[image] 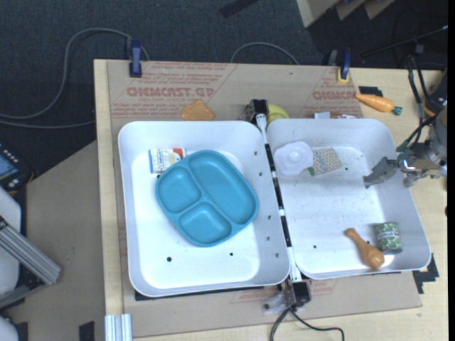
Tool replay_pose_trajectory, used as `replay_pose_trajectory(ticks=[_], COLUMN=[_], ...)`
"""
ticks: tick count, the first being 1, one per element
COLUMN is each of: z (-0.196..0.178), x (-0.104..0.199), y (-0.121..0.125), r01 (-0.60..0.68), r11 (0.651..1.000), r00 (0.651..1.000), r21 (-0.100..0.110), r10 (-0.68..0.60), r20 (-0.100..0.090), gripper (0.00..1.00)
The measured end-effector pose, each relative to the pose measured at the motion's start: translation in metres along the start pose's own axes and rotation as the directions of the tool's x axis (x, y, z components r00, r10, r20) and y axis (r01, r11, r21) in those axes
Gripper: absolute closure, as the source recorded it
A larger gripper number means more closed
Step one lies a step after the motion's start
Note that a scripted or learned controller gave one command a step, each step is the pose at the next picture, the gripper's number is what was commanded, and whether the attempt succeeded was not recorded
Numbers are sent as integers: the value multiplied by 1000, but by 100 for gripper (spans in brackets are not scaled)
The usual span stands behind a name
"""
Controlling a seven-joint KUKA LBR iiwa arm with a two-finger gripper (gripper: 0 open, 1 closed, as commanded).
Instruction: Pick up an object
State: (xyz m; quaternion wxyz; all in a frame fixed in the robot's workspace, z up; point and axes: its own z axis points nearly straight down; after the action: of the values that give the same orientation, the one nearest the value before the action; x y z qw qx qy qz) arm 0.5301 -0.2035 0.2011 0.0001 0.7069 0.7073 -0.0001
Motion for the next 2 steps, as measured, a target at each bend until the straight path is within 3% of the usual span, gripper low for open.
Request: replay_pose_trajectory(ticks=[1, 2], z=[83, 8], x=[-16, -7], y=[-56, -4], r01=[-5, 4], r11=[1000, 1000], r00=[1000, 1000], r21=[12, -11], r10=[5, -4], r20=[-4, 4], gripper=[0, 0])
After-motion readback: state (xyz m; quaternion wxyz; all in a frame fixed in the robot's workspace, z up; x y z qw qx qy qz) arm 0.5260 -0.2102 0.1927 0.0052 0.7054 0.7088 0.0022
